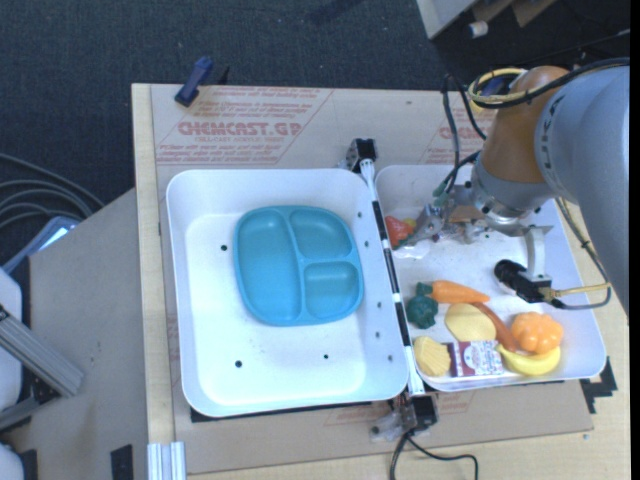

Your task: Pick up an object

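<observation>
Arm: grey with orange band, reached in from the right over the right bin.
Tool: lowered at the bin's far-left part, just beside a red item; open or closed cannot be told.
Toy food: carrot, green piece, orange, banana, small packet with unreadable print, all grouped in the bin's near half.
Left bin: blue divided tray held.
Worktop: red print read as "CHEMCAST GP".
</observation>
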`<state>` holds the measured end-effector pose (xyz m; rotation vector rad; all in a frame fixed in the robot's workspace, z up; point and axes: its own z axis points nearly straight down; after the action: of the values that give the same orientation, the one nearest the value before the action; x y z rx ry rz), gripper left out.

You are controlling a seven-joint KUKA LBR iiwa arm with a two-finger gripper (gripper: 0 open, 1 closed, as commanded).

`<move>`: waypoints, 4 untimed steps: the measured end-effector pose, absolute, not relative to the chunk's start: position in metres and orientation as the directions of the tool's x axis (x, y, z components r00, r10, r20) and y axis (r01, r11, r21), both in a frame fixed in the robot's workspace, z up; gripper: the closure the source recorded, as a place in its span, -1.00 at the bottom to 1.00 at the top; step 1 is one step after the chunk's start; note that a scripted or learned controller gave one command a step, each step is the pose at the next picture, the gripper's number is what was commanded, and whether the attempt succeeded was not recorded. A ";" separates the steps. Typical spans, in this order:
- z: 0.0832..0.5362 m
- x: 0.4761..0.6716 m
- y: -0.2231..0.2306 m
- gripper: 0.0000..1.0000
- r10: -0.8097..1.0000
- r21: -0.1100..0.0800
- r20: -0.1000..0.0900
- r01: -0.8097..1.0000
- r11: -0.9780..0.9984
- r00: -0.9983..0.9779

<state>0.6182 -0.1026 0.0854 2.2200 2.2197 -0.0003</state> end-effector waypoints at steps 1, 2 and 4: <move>0.096 0.619 -0.102 1.00 1.000 0.003 -0.001 1.000 0.001 -0.001; 0.096 0.619 -0.103 -1.00 1.000 0.004 -0.003 1.000 0.000 0.000; 0.106 0.619 -0.102 -1.00 1.000 0.005 -0.003 1.000 0.001 -0.001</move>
<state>0.6192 -0.1022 0.1061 2.2167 2.2185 0.0023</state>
